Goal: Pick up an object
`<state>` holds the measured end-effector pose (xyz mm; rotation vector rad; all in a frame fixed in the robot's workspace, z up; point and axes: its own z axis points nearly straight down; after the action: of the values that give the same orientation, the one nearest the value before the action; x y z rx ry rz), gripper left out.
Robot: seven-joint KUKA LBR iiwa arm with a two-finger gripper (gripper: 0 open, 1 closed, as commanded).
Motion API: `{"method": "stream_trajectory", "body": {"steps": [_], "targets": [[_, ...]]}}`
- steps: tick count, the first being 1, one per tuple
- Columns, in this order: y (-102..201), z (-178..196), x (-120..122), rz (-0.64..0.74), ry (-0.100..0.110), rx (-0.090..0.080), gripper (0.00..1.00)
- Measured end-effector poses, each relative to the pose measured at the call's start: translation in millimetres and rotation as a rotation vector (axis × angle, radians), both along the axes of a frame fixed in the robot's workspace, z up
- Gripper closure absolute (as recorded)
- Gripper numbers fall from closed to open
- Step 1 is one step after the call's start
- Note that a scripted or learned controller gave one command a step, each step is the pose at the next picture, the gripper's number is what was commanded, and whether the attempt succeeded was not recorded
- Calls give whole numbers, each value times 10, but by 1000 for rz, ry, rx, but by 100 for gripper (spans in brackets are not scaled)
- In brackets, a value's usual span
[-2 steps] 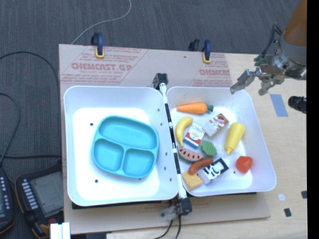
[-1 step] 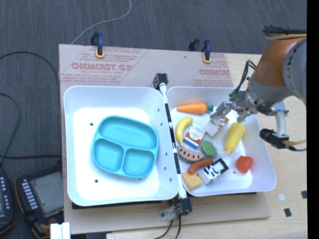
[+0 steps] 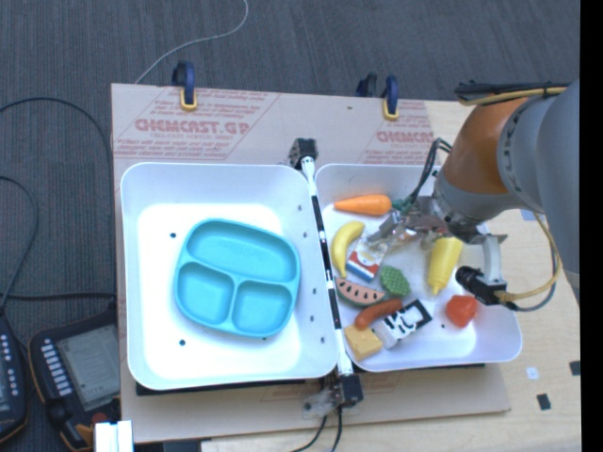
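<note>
The right bin [image 3: 490,347] holds several toy foods. An orange carrot [image 3: 363,203] lies at its back, and a yellow banana [image 3: 345,244] lies by the left wall. A yellow bottle-shaped piece [image 3: 443,263] and a red tomato [image 3: 460,311] sit to the right. A green piece [image 3: 394,281], a watermelon slice [image 3: 361,293], a sausage [image 3: 373,314], a black-and-white block [image 3: 408,318] and a tan cube [image 3: 365,343] lie toward the front. My gripper [image 3: 384,234] hangs low over the bin's middle, between the carrot, the banana and the yellow piece, just above a small red-white-blue item [image 3: 359,270].
The left bin [image 3: 141,347] holds a light blue divided plate [image 3: 236,277]. A black clip [image 3: 303,151] sits at the back of the wall between the bins. Two blue clamps [image 3: 184,75] [image 3: 390,90] pin the board at the rear. Cables lie on the carpet to the left.
</note>
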<state>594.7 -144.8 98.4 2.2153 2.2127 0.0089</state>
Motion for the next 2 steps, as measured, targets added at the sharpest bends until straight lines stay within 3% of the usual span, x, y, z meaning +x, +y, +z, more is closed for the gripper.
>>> {"method": "stream_trajectory", "body": {"steps": [1,2], "targets": [[193,-66,-565,-1,-10,-2,0],[204,63,-542,1,-13,2,100]]}}
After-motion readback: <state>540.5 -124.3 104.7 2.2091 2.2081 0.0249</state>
